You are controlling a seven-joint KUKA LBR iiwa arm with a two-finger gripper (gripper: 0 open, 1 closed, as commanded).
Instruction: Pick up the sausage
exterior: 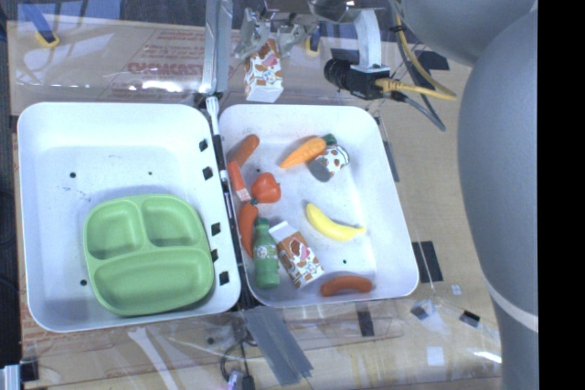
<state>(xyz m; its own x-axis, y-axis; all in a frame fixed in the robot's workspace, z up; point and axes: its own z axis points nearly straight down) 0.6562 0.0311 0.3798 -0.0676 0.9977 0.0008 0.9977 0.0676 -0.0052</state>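
Note:
The sausage (pixel 346 285), reddish brown and short, lies along the front wall of the right bin (pixel 391 196). My gripper (pixel 271 39) is far from it, up above the back rim of that bin. Its fingers are shut on the top of a small orange-and-white carton (pixel 263 78), which hangs below them, just over the rim.
The right bin also holds a carrot (pixel 303 152), a banana (pixel 333 224), a red tomato (pixel 266 187), a green bottle (pixel 265 255), a second carton (pixel 299 258), a small can (pixel 331 161) and orange-red sticks (pixel 242 149) by its left wall. A green divided plate (pixel 146 253) lies in the left bin (pixel 55 160).

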